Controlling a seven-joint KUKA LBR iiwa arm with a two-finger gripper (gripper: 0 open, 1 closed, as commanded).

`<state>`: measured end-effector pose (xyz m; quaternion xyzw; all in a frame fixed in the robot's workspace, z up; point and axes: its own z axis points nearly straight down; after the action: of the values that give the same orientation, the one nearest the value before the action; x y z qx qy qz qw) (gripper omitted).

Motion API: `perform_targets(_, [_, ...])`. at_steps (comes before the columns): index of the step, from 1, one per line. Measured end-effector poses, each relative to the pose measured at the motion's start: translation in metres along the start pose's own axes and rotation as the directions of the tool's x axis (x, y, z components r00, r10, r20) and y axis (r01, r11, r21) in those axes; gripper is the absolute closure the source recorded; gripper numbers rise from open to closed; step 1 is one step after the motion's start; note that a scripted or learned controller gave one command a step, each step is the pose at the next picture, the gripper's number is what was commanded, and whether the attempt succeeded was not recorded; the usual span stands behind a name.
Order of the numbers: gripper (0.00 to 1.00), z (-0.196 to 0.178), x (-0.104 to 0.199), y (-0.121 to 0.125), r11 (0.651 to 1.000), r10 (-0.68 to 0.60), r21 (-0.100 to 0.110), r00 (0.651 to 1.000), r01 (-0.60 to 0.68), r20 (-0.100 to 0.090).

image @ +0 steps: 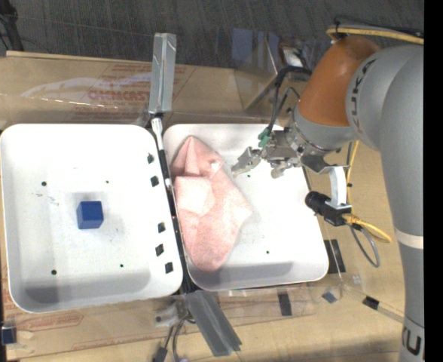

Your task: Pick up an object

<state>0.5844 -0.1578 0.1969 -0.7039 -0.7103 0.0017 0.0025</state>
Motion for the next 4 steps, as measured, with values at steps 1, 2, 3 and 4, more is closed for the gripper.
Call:
perform_targets(1, [0.00, 0.103, 0.007, 0.019, 0.995, -0.101, -0.001, 0.995, 0.101, 0.000])
perform_targets(2, [0.00, 0.004, 0.075, 0.038, 0.974, -0.225, -0.005, 0.974, 0.225, 0.002])
perform_targets(3, [0.00, 0.104, 0.031, 0.042, 0.978, -0.210, -0.005, 0.978, 0.210, 0.002])
perform_targets(4, [1.00, 0.094, 0.032, 0.043, 0.977, -0.214, -0.003, 0.977, 0.214, 0.002])
